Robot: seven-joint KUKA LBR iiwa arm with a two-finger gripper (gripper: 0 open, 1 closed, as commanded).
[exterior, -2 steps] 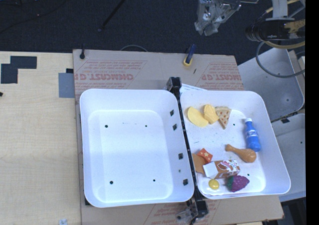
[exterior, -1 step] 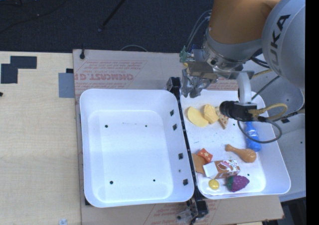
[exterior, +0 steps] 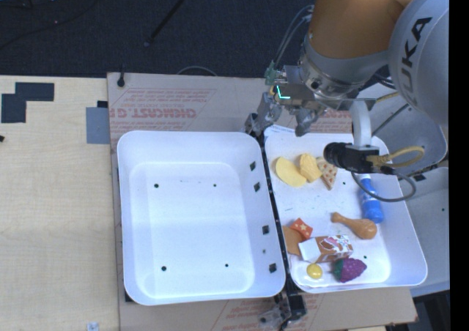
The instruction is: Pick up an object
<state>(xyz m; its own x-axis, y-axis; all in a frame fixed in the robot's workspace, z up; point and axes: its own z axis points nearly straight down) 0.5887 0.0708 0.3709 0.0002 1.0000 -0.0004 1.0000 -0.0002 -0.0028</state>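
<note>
The hand (exterior: 282, 118) hangs over the right bin's (exterior: 410, 263) far rim, fingers apart and holding nothing: the reach is under way. Next it must descend toward the yellow slices (exterior: 297, 170), lying at five o'clock just beyond it.

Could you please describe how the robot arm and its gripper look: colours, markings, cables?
The arm is grey, with black KUKA lettering and a wide orange band above the wrist. Thin cables loop beside the wrist. The gripper is dark metal, with a small green light on its mount.
</note>
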